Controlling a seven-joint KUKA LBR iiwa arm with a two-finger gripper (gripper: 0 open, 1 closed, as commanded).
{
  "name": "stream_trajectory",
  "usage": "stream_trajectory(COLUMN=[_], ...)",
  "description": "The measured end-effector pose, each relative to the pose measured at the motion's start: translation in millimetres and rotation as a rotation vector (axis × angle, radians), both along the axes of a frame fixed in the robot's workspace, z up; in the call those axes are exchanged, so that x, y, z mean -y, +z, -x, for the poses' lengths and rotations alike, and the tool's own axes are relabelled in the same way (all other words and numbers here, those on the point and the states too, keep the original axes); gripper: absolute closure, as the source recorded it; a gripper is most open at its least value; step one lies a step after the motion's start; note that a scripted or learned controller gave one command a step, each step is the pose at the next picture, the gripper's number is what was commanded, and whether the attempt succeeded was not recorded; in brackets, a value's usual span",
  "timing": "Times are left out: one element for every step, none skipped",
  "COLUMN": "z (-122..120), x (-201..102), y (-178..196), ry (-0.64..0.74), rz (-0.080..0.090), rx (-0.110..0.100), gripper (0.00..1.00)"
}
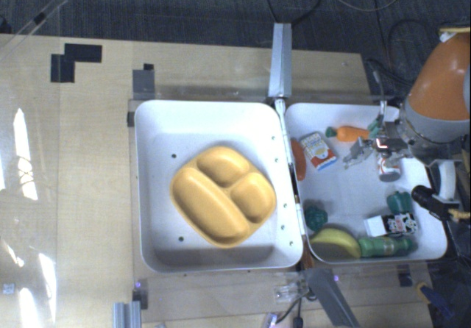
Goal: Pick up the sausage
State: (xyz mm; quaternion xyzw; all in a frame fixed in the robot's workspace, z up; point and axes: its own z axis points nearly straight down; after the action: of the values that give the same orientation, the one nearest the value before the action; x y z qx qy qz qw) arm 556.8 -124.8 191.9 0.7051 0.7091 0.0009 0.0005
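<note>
Sausage at left wall of right bin; tool state unclear

Sausage (297, 158): reddish, elongated, lying along the left wall of the right bin (434, 172), just beside the divider between bins. Part of its near end merges with the wall's shadow; full length hard to judge. A small carton (318, 150) with red trim lies just beside it, toward the bin's middle.

Arm (441, 95): grey with orange band, enters from the right, cut off by the picture's right edge. Tool (379, 146) hangs over the far-right part of the right bin, well apart from the sausage. Metal parts blur together here; cannot tell how far open it is, and nothing can be made out in its grip.

Other contents of right bin: carrot (349, 132) at the far edge beside the tool; dark green round item (316, 215) near the left wall; banana (335, 242) and green bottle (388, 246) along the near edge; small black-and-white carton (394, 224) and a teal item (399, 201) at the near-right, the latter too small to identify.

Left bin (154, 172): holds a large yellow three-compartment tray (223, 193), roughly central.

Desk (66, 194): pale wood; glare streaks at its left edge.
</note>
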Motion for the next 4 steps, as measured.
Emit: stream_trajectory(z=[-58,-97,-97,-95], x=[-20,-21,-22,-24], y=[-96,-104,-104,-104], ry=[0.34,0.473,0.465,0.405], rz=[0.002,-0.018,-0.018,-0.013], rx=[0.004,-0.076,-0.074,-0.06], gripper=[0.0,0.0,0.0,0.0])
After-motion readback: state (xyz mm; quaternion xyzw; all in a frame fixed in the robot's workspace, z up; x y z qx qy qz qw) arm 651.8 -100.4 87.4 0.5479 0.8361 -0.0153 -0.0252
